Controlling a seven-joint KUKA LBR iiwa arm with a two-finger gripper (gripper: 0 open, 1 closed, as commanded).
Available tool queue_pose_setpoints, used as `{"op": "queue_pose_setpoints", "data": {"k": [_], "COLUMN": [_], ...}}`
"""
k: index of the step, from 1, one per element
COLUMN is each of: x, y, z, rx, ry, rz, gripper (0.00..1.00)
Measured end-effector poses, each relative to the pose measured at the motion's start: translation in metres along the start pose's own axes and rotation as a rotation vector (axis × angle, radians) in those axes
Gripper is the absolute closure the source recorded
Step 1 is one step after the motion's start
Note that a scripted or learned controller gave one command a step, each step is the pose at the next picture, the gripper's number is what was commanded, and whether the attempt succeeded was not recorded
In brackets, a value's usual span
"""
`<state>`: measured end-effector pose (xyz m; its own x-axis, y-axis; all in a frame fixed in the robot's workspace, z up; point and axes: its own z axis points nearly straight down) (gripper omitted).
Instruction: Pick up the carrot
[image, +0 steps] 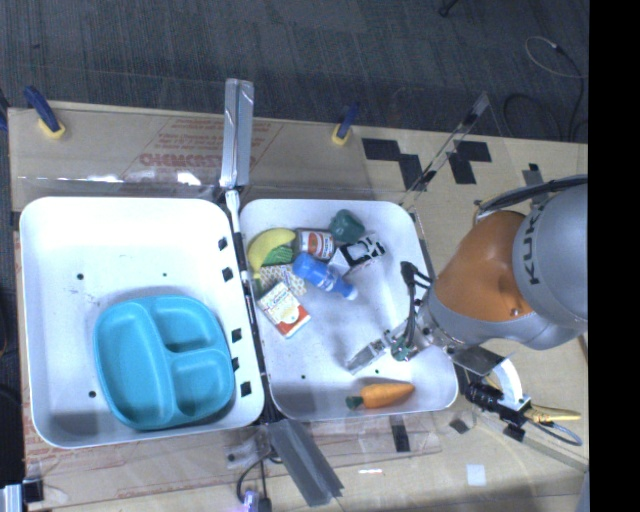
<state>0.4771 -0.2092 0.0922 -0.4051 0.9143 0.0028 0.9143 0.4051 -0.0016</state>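
Sideways, letters "KU" show on the arm, near carrot.

A pale tan bench top with faint red lettering is carrying two shallow white plastic bins side by side, the left bin meeting the right bin along a grey metal strip. A blue clamp is gripping the far left edge and a second blue clamp the far middle, while black square markings are showing at the far right.
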Motion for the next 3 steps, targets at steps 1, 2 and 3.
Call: {"op": "queue_pose_setpoints", "data": {"k": [1,2,3], "x": [-0.012,-0.001,-0.001], "y": [0.026,0.000,0.001], "z": [-0.051,0.000,-0.010], "rx": [-0.001,-0.001,-0.001], "ry": [-0.002,-0.002,-0.003], "rz": [0.022,-0.270,-0.276], "gripper": [0.00,0.00,1.00]}}
